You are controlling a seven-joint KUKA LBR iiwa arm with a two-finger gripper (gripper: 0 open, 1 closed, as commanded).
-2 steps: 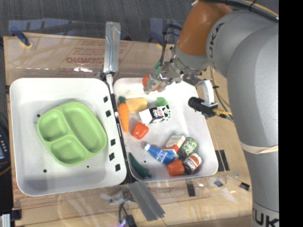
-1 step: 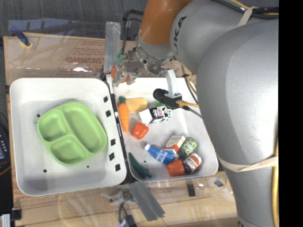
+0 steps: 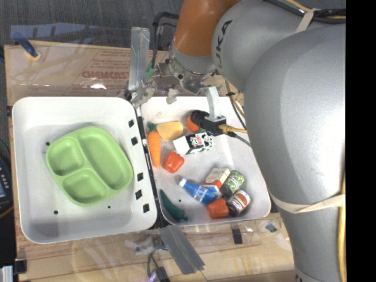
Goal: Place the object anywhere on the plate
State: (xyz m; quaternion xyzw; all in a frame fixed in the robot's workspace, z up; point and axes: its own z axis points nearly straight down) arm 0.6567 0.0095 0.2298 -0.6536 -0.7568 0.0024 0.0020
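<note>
The green plate (image 3: 88,164), split into three compartments, lies bare in the left bin (image 3: 23,157), ready to receive something. The objects to choose from lie heaped in the right bin (image 3: 258,187): a carrot (image 3: 154,147), a pale bun-like piece (image 3: 170,129), a cow-patterned carton (image 3: 197,142), a blue bottle (image 3: 197,191) and small cans (image 3: 236,192). The hand (image 3: 176,90) hangs over that bin's far edge, likely poised for a pick; whether it is spread or pressed together I cannot tell. "KUKA" reads on the arm (image 3: 282,69); the can labels are too small to read
</note>
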